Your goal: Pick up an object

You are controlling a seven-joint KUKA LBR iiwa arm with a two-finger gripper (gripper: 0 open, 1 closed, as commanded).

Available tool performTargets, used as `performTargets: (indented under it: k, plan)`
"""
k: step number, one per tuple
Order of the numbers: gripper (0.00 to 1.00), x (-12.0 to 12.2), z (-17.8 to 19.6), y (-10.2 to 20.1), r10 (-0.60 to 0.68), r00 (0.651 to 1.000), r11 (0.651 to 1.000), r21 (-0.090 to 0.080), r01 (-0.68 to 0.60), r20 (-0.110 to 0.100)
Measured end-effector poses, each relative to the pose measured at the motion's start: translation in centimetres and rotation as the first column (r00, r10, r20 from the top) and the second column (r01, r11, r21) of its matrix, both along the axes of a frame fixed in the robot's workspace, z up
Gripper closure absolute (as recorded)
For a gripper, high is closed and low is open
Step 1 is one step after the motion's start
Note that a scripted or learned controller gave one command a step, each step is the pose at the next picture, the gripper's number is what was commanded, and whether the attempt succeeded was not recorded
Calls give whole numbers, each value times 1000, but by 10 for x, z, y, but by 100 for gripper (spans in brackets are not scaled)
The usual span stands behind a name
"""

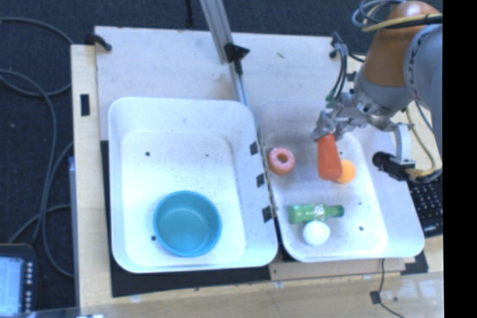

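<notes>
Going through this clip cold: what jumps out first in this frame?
The grey and orange arm reaching in from the right, its gripper over the right bin just above a red-orange carrot-like piece. Next, the blue bowl sitting alone in the left bin, near its front. Then the right bin's cluster: a pink donut, a green bottle and a white ball.

My arm (417, 56) is grey, with an orange band above the wrist and looped grey cables (376, 11).
</notes>
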State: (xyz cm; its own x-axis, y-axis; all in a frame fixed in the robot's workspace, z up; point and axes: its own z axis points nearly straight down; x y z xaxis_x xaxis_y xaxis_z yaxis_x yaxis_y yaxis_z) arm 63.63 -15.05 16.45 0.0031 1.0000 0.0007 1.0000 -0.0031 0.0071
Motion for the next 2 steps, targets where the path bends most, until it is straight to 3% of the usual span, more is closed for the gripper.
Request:
performTargets:
  k: [1, 2]
  plan:
    - [100, 12, 56, 0, 8, 1000, 1000, 0, -8, 1]
    - [100, 13, 78, -1, 10, 1000, 1000, 0, -10, -2]
